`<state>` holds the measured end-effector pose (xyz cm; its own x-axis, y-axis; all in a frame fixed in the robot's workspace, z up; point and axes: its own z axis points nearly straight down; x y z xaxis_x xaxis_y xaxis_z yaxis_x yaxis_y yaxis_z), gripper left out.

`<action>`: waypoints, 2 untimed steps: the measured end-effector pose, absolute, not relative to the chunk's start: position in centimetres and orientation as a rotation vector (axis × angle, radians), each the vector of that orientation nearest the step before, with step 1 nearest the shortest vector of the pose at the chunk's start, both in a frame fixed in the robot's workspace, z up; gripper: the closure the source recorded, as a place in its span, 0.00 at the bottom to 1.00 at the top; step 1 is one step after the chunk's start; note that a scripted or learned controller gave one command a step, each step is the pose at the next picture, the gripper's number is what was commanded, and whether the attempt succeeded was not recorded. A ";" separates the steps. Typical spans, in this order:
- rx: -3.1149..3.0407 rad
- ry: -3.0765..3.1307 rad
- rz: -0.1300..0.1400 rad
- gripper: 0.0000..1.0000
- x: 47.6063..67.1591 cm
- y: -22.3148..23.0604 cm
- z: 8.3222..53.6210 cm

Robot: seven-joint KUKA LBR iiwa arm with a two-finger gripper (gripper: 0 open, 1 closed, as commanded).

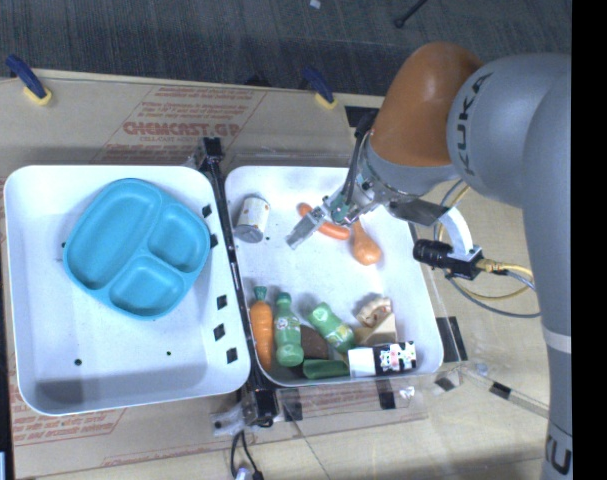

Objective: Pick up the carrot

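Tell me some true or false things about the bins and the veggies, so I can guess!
1. The blue plate lies in the left bin. True.
2. The carrot sits on the blue plate. False: it lies in the right bin, near its front left corner.
3. A metal can lies in the right bin. True.
4. The gripper is over the left bin. False: it is over the right bin.

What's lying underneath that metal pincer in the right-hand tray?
Beneath the pincer lies a small orange-red piece, with a pear-shaped orange item beside it. The pincer covers the piece's middle, so its full shape stays hidden.
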<state>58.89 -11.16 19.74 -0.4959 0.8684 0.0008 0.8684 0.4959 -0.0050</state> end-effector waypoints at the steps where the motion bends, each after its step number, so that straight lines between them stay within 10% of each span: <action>1: -1.460 -2.773 0.007 0.00 59.4 -13.7 15.2; 2: -1.426 -2.795 0.009 0.00 64.2 -18.4 9.2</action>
<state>64.16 -18.35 9.21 -0.5868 0.8097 0.0009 0.8097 0.5868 -0.0066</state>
